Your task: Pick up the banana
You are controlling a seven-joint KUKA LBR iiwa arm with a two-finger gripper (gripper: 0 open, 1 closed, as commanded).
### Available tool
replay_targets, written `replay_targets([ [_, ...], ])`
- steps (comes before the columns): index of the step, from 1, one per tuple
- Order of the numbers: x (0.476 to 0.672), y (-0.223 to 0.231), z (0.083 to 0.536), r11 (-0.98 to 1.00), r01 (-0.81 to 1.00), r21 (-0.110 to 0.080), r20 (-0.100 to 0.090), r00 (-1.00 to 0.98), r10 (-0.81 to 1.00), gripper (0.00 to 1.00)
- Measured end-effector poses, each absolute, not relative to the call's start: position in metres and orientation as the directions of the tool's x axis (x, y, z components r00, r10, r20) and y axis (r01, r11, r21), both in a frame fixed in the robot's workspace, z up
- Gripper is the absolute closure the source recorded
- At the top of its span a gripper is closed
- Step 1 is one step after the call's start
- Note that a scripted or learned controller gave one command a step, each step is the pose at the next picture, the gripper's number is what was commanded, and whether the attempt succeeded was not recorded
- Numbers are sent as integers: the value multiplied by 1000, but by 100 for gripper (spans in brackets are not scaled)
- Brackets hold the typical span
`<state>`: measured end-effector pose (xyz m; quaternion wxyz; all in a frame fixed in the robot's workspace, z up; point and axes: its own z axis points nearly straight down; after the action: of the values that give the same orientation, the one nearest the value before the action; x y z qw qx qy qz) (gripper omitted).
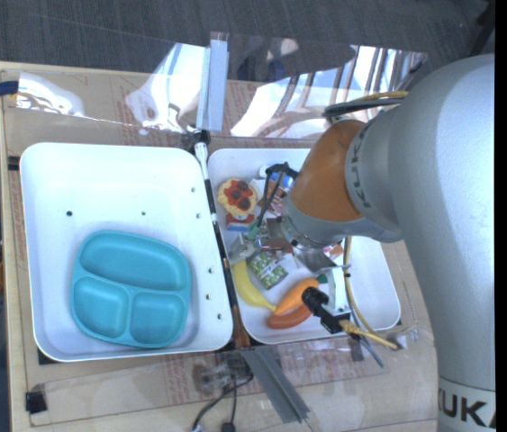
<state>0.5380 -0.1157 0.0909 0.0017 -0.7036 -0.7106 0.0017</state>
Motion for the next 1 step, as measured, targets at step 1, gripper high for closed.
replay_targets([
  [1, 500, -115, 92, 3, 1000, -1, -5, -3, 1000, 0],
])
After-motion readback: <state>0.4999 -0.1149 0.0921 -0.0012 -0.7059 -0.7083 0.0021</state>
